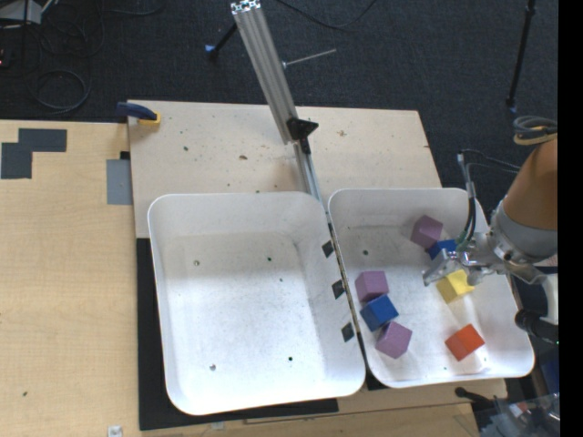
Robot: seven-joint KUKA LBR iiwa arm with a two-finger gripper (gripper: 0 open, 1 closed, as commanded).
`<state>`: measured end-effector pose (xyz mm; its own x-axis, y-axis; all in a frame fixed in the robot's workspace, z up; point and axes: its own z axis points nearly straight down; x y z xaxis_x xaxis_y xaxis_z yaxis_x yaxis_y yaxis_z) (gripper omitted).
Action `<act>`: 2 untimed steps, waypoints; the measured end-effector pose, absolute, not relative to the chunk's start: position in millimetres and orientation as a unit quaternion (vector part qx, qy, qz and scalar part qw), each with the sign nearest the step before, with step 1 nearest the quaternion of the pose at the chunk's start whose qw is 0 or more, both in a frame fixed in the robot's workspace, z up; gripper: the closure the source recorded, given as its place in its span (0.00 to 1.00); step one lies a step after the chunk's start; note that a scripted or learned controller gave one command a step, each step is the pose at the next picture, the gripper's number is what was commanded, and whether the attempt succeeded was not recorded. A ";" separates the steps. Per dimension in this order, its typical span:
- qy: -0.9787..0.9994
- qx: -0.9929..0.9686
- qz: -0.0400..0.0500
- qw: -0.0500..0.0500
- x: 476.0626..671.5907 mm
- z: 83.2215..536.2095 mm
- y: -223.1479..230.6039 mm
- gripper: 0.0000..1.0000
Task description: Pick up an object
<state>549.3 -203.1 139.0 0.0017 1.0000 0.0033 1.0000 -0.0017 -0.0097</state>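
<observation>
Orange cube (465,342) sits below the gripper (453,276), which seemingly pinches a smooth yellow block (455,287).

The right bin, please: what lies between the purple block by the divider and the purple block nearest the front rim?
In the camera view, a blue block lies between the upper purple block and the lower purple block, appearing to touch both, in the right bin.

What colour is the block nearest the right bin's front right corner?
Orange-red block, clearest in the camera view.
</observation>
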 end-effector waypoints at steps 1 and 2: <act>-0.706 -0.708 0.000 0.000 550.0 113.3 -204.2 0.00; -0.704 -0.710 0.001 0.002 548.8 120.2 -204.6 1.00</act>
<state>548.8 -204.6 120.2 0.0093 1.0000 0.0019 0.9999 -0.0092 -0.0050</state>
